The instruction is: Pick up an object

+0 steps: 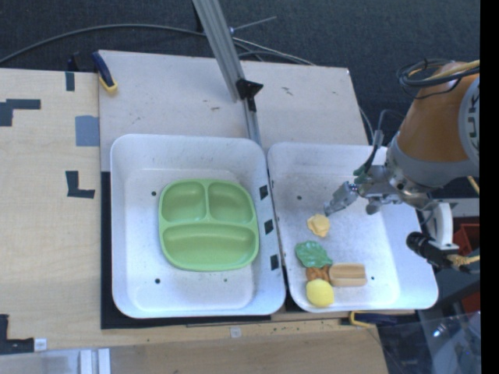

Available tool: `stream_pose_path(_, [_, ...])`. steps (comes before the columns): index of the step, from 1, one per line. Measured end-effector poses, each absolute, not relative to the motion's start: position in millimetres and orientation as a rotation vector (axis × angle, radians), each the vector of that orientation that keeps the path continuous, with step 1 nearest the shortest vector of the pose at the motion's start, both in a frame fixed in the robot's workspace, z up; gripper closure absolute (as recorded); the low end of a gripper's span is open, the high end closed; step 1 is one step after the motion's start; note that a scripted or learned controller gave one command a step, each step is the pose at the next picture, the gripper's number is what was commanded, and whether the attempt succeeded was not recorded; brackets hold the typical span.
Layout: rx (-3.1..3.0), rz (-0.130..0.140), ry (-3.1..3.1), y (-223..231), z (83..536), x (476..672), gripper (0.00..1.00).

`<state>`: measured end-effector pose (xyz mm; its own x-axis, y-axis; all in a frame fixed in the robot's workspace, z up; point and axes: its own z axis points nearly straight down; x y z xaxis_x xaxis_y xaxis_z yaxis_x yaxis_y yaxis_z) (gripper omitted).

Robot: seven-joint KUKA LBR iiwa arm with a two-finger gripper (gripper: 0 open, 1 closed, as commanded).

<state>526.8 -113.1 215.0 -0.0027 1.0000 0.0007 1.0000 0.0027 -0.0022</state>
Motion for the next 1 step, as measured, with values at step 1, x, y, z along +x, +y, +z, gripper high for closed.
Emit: stream_pose_path(1, [-2.218,0.001,-2.223,-113.2,215.0,526.8,0.0])
